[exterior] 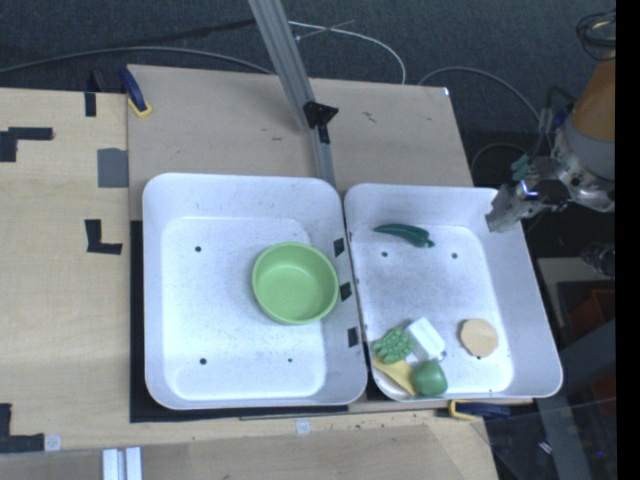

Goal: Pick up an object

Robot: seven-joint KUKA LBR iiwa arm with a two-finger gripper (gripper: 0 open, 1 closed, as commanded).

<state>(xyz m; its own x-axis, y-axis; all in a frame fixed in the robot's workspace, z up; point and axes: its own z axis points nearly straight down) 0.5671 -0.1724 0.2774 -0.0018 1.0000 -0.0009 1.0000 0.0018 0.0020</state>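
My gripper [507, 211] hangs at the right bin's [520, 268] far right corner, above its rim, on the grey arm with the orange band. A dark green pepper-like piece [403, 233] lies near the bin's far wall, to the gripper's left. At the near end sit a tan round piece [480, 337], a white block [426, 337], a green leafy piece [393, 346], a green round fruit [429, 378] and a yellow piece [395, 375]. The left bin [180, 268] holds a green bowl [294, 283].
A grey pole [290, 58] slants down from the top to the gap between the bins. Cables [380, 48] lie on the dark floor behind the bench. A blue and yellow clamp [134, 93] sits at the board's far left corner.
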